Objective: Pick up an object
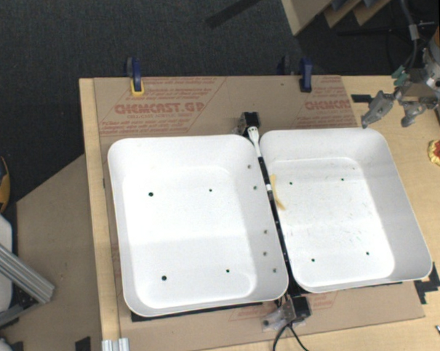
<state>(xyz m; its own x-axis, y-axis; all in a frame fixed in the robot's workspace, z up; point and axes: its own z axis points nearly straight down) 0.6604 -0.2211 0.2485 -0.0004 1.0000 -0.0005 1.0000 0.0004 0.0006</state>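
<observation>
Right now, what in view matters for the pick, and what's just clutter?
Job:
gripper
left bin
right bin
thin tan sliver by the right bin's left wall, the likeliest pick

Clutter:
left blue clamp
right blue clamp
printed cardboard sheet
cable

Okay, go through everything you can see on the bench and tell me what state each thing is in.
gripper: open, holding nothing, beyond the right bin's far corner
left bin: upright, flat on the board
right bin: upright, beside the left bin
tan strip: lying in the right bin by its left wall
blue clamps: gripping the board's far edge
</observation>
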